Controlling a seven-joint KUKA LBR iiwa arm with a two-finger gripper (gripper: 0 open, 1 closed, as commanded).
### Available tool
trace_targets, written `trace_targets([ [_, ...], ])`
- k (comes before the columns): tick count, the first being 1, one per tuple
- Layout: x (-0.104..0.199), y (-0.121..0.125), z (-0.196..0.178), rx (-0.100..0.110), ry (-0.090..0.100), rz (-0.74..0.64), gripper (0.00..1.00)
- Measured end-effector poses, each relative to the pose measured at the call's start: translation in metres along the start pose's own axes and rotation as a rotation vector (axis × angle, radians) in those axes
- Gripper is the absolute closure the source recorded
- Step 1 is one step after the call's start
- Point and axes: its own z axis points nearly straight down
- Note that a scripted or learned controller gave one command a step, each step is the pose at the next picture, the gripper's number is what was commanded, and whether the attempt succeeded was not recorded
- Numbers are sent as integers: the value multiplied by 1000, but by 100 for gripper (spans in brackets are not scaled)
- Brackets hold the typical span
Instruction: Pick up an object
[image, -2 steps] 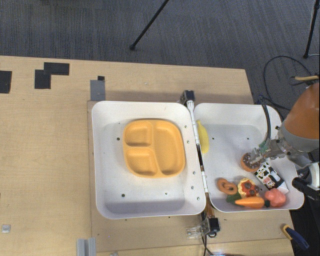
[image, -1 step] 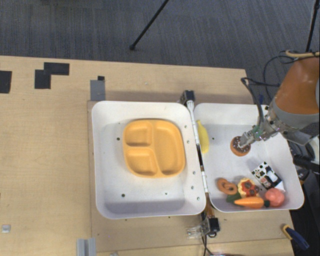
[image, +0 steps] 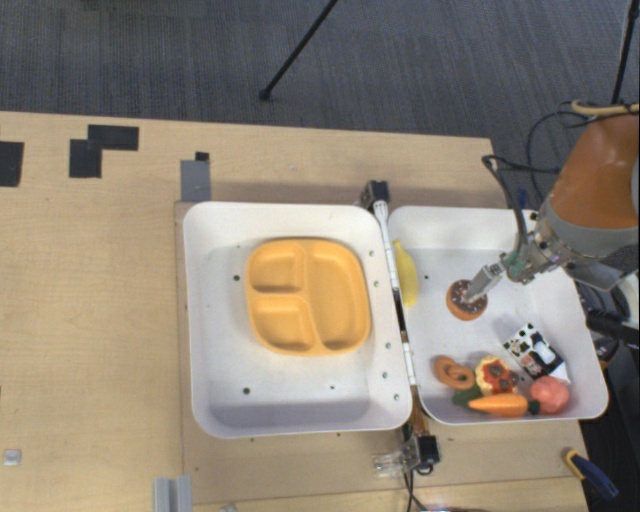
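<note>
Brown and round, the chocolate doughnut (image: 465, 299) lies flat in the right bin (image: 575, 300), so it has no long axis and points nowhere. The end effector (image: 478, 288) is right on it, but I cannot tell its state. The pick seems not yet done; lifting is left.

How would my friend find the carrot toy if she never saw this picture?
Look at the right-hand white bin, the one holding the small toys. Go to its near edge, where the toy carrot lies flat on its side. It is the long, pointed orange thing, between a flat pizza slice behind it and a round pink peach to its right.
</note>
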Motion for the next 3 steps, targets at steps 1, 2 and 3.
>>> trace_targets([
  [1, -16, -46, 84, -3, -3, -55, 0],
  [2, -45, -56, 89, -16, -3, -155, 0],
  [3, 4, -26, 85, -17, -37, -828, 0],
])
